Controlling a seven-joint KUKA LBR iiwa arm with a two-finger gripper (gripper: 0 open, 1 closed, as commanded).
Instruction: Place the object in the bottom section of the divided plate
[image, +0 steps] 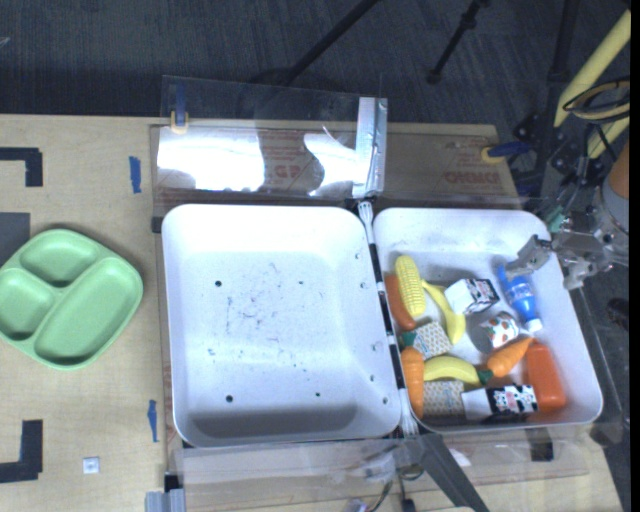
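Toys crowd the right bin (585, 395) — corn (407, 285), bananas (446, 312), carrots (510, 353), a blue bottle (520, 299), an orange bottle (545, 378) and small cartons, most of them touching. Which one is meant for me the task does not say, so I judge the blue bottle likeliest, since it lies nearest my gripper (560, 255). I hang at the bin's upper right edge, carrying nothing; whether my fingers are spread or pressed together I cannot tell at this slant. The left bin (265, 320) lies between, and the green divided plate (68, 297) sits far left on the bench. To pick well, I should choose a piece with free sides — then carry it to the plate's large bottom section (85, 315).
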